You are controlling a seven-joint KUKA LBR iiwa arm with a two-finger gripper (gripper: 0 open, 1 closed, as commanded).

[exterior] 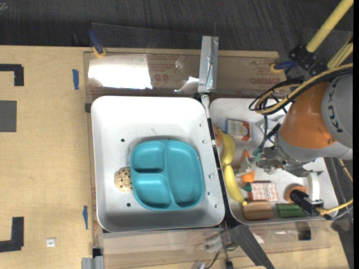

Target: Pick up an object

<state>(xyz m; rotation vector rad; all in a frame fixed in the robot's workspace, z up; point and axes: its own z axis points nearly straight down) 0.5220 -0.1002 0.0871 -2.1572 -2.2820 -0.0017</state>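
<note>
Teal tray (166,174) in left bin (106,116), cookie (123,179) beside.

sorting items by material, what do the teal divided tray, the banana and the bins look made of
Teal tray: looks like moulded plastic, matte, with smooth rounded compartments. Banana: even yellow and smooth, possibly a plastic toy; too small to tell. Left bin and right bin: white, probably plastic, with a slight sheen and rounded corners.

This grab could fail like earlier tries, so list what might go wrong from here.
1. The right bin is crowded: the banana, a small printed box, a brown block and a green piece lie close together, so the gripper may nudge neighbours or catch two.
2. The banana lies along the bin's left wall, which could block a finger.
3. The arm hides what lies under it.
</note>
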